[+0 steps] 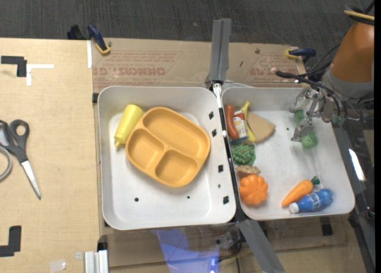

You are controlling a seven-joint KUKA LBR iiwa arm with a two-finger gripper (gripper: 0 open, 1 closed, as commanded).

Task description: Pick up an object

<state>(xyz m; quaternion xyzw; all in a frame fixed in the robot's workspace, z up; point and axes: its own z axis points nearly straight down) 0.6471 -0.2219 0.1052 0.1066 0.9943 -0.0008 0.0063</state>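
Over the right bin: the gripper is seen hanging from the arm, which comes in from the right edge of the view
Jaws: whether they are spread or closed cannot be told, as the metal parts are blurred together
Green object: a small green thing is seen directly under the gripper tip, near the right bin's far right part; whether it is touched or gripped cannot be told
Right bin: white and shallow, set just beside the left bin
Along the right bin's left wall: a red and white packet with a yellow piece beside it, a tan wedge-shaped item, a green bumpy item, and a small orange pumpkin are lined up from far to near
At the right bin's near right corner: a carrot is laid at a slant, with a blue bottle just beside it against the near wall
Left bin: white and shallow; an orange divided plate is lain across its middle, tilted to the bin's edges
At the left bin's far left part: a yellow bottle is laid touching the plate's left rim
Bench: a pair of scissors is laid near the left edge, well apart from both bins
Behind the bins: a sheet of cardboard is held by a blue clamp at its far left corner
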